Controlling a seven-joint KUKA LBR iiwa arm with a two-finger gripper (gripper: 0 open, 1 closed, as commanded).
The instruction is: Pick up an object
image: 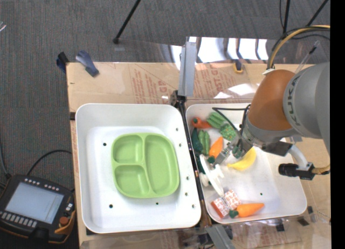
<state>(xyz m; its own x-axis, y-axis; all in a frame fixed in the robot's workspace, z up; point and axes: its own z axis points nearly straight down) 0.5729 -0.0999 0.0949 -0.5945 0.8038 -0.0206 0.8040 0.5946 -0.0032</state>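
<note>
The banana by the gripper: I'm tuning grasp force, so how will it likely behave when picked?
The banana looks like smooth plastic, so probably light and stiff, and maybe slippery. Its curved shape may let it pivot between fingers. The gripper sits right beside it.

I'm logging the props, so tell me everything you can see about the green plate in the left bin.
The plate is a light green divided tray, plastic by its look, a rounded rectangle with three compartments: two smaller ones on the left, stacked, and one long one on the right. It lies flat and upright near the middle of the left bin, turned slightly from the bin's edges. Nothing sits in its compartments, and nothing touches it but the bin floor.
</note>
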